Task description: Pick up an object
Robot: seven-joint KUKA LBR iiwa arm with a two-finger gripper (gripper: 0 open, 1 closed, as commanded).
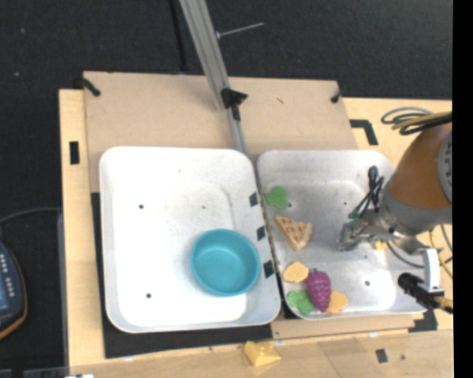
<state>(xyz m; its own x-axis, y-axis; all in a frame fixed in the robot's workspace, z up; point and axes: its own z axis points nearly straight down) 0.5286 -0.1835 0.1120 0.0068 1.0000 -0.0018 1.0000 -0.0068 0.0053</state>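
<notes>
The robot arm reaches into the right bin (331,164).

Its gripper (348,239) sits low at the middle right of the frame; I cannot tell how its jaws stand. A pizza slice (294,232) lies just left of it. Purple grapes (319,288) sit near the bin's lower edge. A blue bowl (223,261) rests in the left bin (158,179).

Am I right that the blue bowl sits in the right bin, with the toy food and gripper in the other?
Not quite: the camera view shows the blue bowl in the left bin. The toy food and gripper are in the right bin.
</notes>
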